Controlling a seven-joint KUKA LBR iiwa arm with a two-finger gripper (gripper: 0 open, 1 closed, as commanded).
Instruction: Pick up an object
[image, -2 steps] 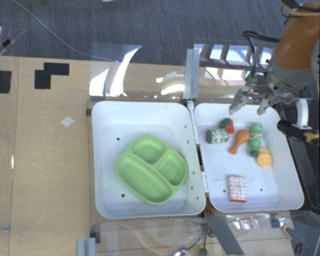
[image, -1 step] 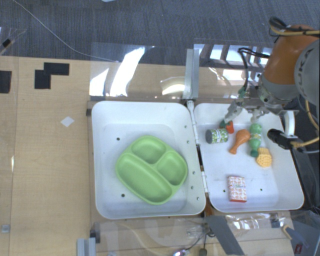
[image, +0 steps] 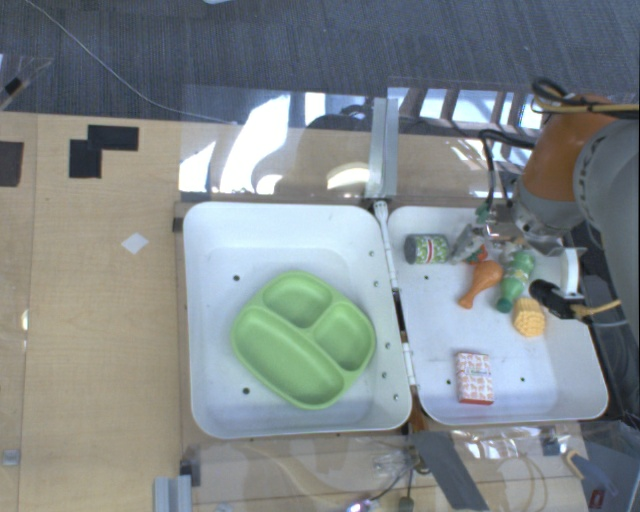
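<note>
pincer (image: 487, 238) | we see it low in the right bin (image: 440, 385), grip state we cannot tell | carrot (image: 479, 283) just below it, long axis slanting down-left | can (image: 427, 249) to its left | green bottle (image: 514, 281), corn (image: 529, 318) below-right

the arm (image: 590, 165) was cut off by the right edge, and its wrist covered the far right corner of the right bin (image: 560, 405). the gripper (image: 487, 240) was too small and cluttered against the toys to tell how it stood or whether it touched the carrot (image: 480, 281). the can (image: 427, 249) label and the box (image: 474, 377) print were too blurred to read, and the bottle (image: 514, 280) was partly hidden by the wrist.
</note>
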